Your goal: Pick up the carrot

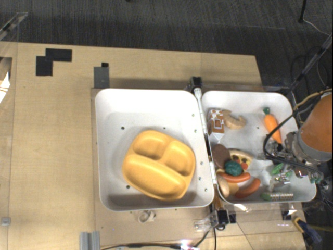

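Fingers (pixel 283 177) are being hidden among the wrist hardware and cables low in the right bin (pixel 250 99), so whether they are spread or closed cannot be told, and nothing is being seen held between them. The carrot (pixel 271 125) is lying in the far right part of that bin, near its far wall, with the green top pointing away and the orange body slanting toward the arm (pixel 317 132). It is lying apart from the other toy foods: a pale biscuit (pixel 235 122) is near on its left, while the red sausage (pixel 248 188) and the teal piece (pixel 233 167) are being crowded together in the near left corner. The big yellow lump (pixel 158 163) in the left bin (pixel 112 139) is of no concern here.

Judging from this, the step in hand is the approach, and 1 clear move toward the far wall is being called for. The grasp is best being aimed at the thick middle of the body, with the closing line set across the carrot's slant and not along it, since a tapered toy is likely to be squeezed out endwise. A black cable loop (pixel 268 142) is hanging just beside the carrot's near tip, so care is being needed to keep it out of the grasp. The descent should be made straight down, away from the bin wall.
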Controlling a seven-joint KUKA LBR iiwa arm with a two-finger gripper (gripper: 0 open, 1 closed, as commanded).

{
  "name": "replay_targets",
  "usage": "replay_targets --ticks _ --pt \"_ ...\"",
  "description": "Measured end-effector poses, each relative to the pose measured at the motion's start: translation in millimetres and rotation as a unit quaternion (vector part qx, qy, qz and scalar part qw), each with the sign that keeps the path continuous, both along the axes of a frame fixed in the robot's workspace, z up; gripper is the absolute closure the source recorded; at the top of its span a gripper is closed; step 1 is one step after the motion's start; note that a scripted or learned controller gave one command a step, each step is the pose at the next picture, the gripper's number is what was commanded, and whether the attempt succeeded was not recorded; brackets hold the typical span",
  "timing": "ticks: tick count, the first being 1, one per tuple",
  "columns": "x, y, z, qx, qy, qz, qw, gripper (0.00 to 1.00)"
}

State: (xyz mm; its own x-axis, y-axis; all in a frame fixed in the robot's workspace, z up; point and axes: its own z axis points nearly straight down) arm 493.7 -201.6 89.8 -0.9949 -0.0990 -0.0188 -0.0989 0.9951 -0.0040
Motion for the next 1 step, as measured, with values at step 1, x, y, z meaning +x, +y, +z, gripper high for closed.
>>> replay_targets --ticks 1 --pt "3.3 20.1 0.2 -0.0024 0.001 0.019 0.9998 0.00"
